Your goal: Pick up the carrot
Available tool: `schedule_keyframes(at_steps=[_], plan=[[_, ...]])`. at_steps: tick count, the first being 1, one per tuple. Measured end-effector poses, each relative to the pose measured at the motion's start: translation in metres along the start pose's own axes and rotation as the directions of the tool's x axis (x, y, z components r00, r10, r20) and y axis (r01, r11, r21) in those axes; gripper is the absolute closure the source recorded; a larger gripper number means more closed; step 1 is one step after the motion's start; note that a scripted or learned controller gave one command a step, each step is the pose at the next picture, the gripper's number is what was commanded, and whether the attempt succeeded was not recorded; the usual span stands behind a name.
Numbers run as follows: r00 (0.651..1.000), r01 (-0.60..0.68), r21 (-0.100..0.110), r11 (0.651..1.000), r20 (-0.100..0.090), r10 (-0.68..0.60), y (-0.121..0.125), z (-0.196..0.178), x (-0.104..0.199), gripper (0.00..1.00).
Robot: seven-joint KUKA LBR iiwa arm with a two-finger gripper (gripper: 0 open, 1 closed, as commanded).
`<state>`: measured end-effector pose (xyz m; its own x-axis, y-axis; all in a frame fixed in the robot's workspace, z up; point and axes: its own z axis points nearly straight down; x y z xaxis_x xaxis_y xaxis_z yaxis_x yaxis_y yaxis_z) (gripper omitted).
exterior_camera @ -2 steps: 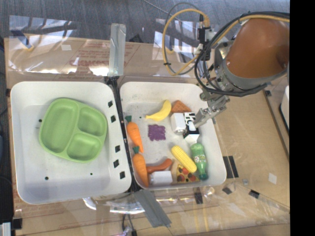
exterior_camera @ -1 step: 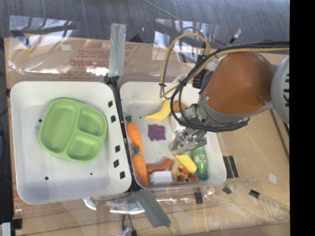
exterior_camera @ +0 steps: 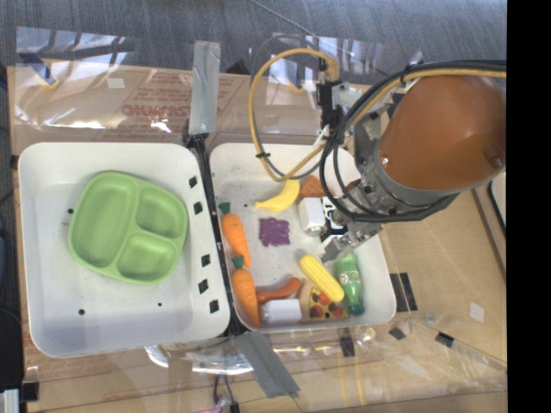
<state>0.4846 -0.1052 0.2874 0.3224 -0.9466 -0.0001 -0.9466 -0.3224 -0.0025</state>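
Carrot (exterior_camera: 235,238): orange, tapered, lying by right bin's (exterior_camera: 375,256) left wall; pincer (exterior_camera: 337,243) state can't tell

Two orange carrots lie in the right bin, well to the left of the gripper (exterior_camera: 340,241); the upper carrot (exterior_camera: 235,237) lies lengthwise along the bin's left wall, tapering downward; the lower carrot (exterior_camera: 244,293), stubbier, lies just below it, near the bin's bottom-left corner.
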Motion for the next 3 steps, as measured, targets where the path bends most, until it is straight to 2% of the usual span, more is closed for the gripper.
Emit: schedule_keyframes(at_steps=[1,2,3], plan=[[0.919,0.394,0.000,0.919,0.001,-0.394,-0.019,-0.018,0.001,1.00],[0.893,0.451,-0.003,0.893,0.004,-0.451,-0.020,-0.016,0.104,1.00],[0.792,0.611,-0.001,0.792,0.008,-0.611,0.022,0.076,0.089,1.00]])
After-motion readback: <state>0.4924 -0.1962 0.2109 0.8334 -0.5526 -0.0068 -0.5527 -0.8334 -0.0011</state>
